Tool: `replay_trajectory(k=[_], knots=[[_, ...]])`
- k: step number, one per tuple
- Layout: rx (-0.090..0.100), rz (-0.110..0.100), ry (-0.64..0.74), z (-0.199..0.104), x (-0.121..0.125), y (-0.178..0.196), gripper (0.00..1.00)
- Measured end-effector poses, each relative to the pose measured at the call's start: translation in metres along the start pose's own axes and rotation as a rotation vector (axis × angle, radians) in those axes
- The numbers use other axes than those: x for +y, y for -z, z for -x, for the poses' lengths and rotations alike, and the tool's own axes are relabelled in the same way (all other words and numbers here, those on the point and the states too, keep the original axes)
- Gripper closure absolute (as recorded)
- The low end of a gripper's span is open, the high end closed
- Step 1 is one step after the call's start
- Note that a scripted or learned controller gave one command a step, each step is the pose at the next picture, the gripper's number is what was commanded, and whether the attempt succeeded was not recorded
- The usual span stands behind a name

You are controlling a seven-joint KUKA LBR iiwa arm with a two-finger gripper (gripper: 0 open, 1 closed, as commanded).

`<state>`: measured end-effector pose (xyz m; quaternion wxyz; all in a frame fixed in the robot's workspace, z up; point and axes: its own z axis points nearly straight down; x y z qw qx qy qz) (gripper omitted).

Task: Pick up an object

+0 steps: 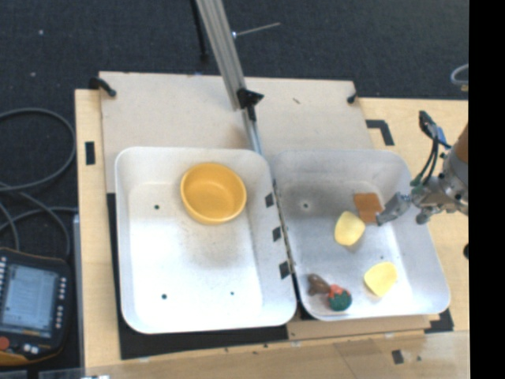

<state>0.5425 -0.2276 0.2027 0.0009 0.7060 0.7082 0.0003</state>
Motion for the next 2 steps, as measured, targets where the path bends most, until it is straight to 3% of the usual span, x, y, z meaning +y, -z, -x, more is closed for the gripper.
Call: replay_trajectory(k=[1, 2], knots=[[0.0, 0.0, 0.0, 0.0, 0.0, 0.0, 0.0], [0.0, -0.005, 0.0, -0.001, 0.009, -0.057, 0.0]])
